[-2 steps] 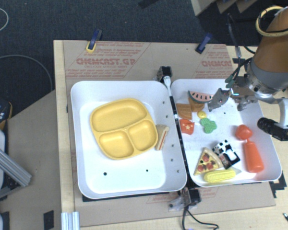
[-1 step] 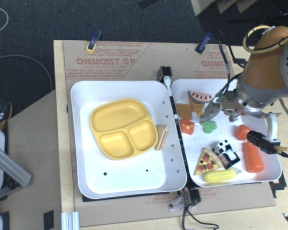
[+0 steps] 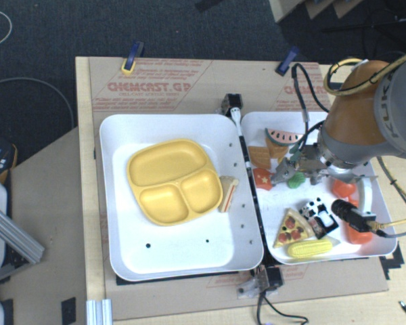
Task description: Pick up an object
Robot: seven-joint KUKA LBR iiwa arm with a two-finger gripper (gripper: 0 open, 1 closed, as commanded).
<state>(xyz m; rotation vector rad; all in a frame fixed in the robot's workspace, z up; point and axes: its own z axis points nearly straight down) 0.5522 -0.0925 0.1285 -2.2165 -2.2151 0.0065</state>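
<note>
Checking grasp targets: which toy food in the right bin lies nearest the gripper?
The small green piece, right at the gripper; the watermelon slice, pizza slice and corn lie farther away.

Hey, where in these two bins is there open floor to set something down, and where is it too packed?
Free: the left bin in front of the yellow tray, toward its near rim, plus a strip behind the tray. Crowded: the right bin, where the gripper sits among the watermelon slice, pizza slice and corn.
</note>
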